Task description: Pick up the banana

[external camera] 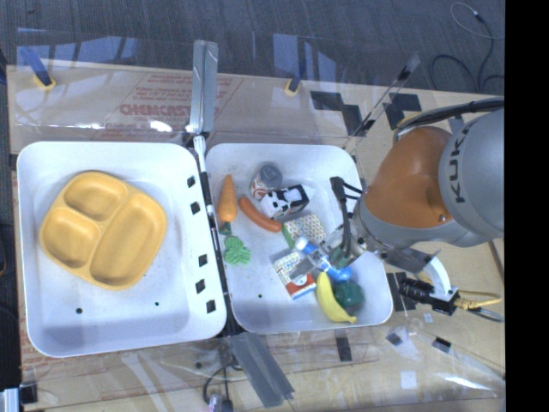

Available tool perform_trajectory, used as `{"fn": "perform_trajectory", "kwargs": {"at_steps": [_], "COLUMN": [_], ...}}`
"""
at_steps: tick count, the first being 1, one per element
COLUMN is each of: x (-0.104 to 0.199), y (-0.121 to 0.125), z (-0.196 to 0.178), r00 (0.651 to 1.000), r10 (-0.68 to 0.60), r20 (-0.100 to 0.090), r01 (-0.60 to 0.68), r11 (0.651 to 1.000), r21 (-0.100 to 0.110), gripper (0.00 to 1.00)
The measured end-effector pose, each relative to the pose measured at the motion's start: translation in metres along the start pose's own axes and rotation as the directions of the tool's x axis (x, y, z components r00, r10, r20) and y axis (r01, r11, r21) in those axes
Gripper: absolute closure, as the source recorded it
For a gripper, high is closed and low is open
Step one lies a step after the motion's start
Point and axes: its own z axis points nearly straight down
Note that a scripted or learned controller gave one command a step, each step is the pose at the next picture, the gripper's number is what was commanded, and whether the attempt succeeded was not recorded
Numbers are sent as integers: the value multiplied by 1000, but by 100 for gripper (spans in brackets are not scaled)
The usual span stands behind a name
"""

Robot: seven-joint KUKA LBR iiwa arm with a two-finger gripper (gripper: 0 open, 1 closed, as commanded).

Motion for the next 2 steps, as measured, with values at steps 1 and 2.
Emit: {"fn": "perform_trajectory", "kwargs": {"at_steps": [1, 2], "x": [-3, -4], "y": [70, 70], "z": [51, 51], "r00": [920, 920], "r10": [-393, -393], "r20": [4, 4], "r01": [393, 393], "r11": [920, 920], "r21": [-1, -1], "gripper": [0, 0]}}
